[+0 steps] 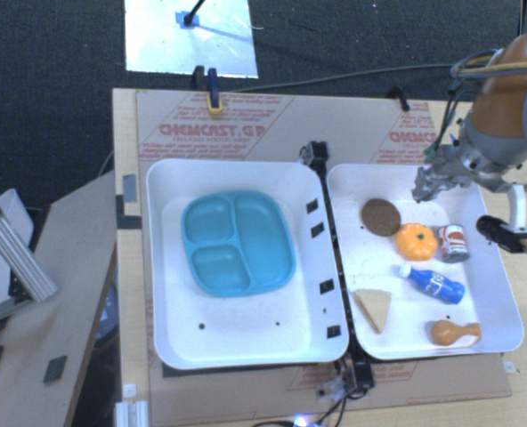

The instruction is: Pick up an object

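Blue divided tray; six items opposite.

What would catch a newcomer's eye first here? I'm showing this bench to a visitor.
The blue divided plate lies alone in the left bin. The right bin holds a cluster: a brown cookie, a small pumpkin, a can, a blue bottle. The claw hangs over that bin's far edge.

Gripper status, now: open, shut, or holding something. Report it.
Gripper: cannot tell open or shut from this view; nothing seen between its tips. It hangs over the back of the right bin, apart from the brown cookie.
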`<state>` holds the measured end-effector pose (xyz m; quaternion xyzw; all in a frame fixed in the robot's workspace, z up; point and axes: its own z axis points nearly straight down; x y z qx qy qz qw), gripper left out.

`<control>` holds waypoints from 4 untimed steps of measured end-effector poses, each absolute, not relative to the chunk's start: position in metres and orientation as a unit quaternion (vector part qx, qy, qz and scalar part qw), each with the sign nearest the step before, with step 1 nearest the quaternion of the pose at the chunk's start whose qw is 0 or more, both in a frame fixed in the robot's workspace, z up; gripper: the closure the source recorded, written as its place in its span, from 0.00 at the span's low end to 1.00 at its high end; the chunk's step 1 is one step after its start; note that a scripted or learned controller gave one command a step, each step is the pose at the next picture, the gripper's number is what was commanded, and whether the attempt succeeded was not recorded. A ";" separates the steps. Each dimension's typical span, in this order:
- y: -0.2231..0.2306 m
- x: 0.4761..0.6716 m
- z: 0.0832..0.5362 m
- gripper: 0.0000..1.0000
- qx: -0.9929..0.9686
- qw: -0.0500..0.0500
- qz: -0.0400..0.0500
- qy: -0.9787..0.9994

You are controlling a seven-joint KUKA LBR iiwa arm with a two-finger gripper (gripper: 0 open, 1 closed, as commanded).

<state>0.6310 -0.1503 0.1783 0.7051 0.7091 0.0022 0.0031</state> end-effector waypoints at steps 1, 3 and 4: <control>-0.151 0.633 0.229 1.00 0.705 0.003 0.002 0.709; -0.034 0.607 0.233 1.00 0.704 0.000 0.001 0.710; 0.012 0.601 0.226 1.00 0.704 0.000 0.001 0.710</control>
